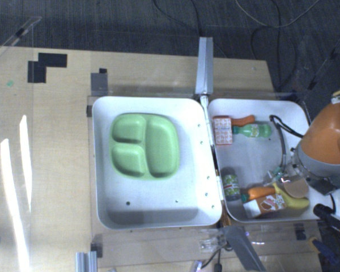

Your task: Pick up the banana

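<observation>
Quickly, from the overhead camera view we saw the worktop (51, 169) carrying two white bins side by side. The left bin (107, 208) held a green divided tray (145, 145). The right bin (306, 113) held a small red-and-white carton (222, 130), a green bottle (253, 131) with an orange piece (243, 120) just above it, a dark can (231, 186), and an orange-and-white pack (265, 202). The banana (294, 202) lay at the bin's lower right corner, touching that pack. The arm (328, 137) reached in from the right, its orange band over the bin's right edge. The pincer (286, 175) sat low, just above the banana; we could not tell whether it was wide or narrow, and we saw nothing clearly held.
</observation>
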### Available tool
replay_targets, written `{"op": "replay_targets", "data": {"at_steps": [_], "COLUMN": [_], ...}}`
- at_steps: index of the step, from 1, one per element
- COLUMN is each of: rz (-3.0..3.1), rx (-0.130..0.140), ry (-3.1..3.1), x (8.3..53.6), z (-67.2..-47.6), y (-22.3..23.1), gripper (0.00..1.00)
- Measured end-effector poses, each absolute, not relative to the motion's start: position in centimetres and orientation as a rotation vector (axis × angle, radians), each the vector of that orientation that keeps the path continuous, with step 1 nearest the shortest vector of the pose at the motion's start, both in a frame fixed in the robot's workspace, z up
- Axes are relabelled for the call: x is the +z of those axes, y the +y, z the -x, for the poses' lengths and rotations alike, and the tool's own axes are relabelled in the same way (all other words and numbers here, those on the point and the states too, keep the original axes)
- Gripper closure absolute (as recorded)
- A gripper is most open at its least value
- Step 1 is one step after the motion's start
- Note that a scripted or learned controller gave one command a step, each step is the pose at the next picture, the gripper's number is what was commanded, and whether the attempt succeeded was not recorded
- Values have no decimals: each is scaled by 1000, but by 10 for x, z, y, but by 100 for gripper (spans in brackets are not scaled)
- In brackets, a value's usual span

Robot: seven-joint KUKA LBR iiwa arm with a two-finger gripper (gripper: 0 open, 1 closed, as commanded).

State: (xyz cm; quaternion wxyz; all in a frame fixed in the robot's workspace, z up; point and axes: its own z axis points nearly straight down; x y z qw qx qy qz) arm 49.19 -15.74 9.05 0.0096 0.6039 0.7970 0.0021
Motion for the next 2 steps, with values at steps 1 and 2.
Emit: {"op": "replay_targets", "data": {"at_steps": [1, 2], "rz": [-2167, -2291], "rx": [16, 9], "ry": [2258, 2139], "x": [90, 90], "z": [-492, -505], "y": [-172, -182], "gripper": [100, 100]}}
